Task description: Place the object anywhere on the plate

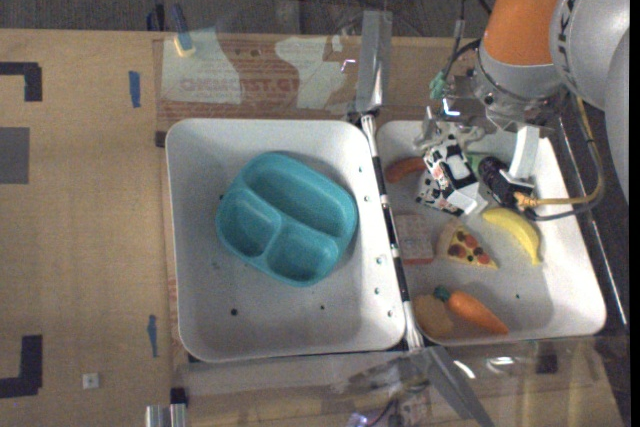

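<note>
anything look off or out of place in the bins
Nothing stands out. The teal plate sits flat in the left bin; the banana, pizza slice and carrot lie loose in the right bin.

Colours here: the plate point(287, 217) is teal, sitting in a plain white bin point(190, 245). The other white bin point(575, 295) has a yellow banana point(514, 230), an orange carrot point(472, 310) with a green top, and a pizza slice point(465, 247) that's yellow with red dots. The arm point(560, 5) is grey with an orange band.

arm point(570, 5) cut off top-right, hand point(448, 177) fingers unclear (cluttered) — hot dog point(405, 169) half-hidden
</note>
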`<move>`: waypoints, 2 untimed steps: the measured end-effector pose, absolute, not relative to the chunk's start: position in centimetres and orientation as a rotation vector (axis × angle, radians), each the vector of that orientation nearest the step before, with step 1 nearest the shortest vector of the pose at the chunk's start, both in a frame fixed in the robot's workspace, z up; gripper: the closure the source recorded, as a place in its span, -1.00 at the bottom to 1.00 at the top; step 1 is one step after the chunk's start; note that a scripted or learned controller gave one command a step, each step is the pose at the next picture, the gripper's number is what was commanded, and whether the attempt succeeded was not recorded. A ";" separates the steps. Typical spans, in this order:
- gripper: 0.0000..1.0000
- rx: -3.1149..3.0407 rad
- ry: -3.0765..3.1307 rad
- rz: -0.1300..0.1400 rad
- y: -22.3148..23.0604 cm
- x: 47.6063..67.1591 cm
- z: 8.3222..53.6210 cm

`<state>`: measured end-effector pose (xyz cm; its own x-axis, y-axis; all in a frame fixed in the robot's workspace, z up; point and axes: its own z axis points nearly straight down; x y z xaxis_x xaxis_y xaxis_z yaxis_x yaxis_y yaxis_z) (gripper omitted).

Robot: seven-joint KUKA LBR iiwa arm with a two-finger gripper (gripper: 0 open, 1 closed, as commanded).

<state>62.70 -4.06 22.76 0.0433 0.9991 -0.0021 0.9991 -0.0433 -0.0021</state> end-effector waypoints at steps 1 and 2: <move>1.00 -2.148 -2.287 0.008 1.2 60.9 23.0; 1.00 -2.106 -2.326 0.008 8.2 59.6 21.3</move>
